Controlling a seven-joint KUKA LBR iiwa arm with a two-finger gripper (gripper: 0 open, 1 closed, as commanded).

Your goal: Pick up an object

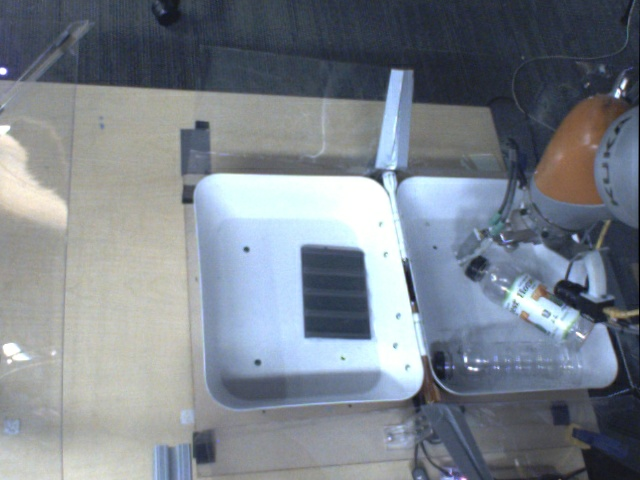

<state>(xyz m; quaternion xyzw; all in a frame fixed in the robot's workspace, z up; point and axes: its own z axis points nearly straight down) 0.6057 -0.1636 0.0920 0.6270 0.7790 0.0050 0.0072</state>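
- A clear bottle point(510, 361) lies along the right bin's point(430, 230) near wall.
- A labelled small bottle point(522, 295) lies farther back.
- The gripper point(497, 232) hovers just beyond it; its opening cannot be told.
- The left bin point(240, 218) holds a dark ridged pad point(335, 291).

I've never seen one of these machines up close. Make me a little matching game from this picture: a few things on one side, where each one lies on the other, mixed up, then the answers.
Things:
1. dark ribbed block
2. small bottle with a label
3. large clear bottle
4. claw

Places:
A. lying along the near wall of the right bin
B. in the middle of the left bin
C. over the upper part of the right bin, just above the small bottle's cap
D. lying at a slant in the middle of the right bin

Pairs: 1-B, 2-D, 3-A, 4-C
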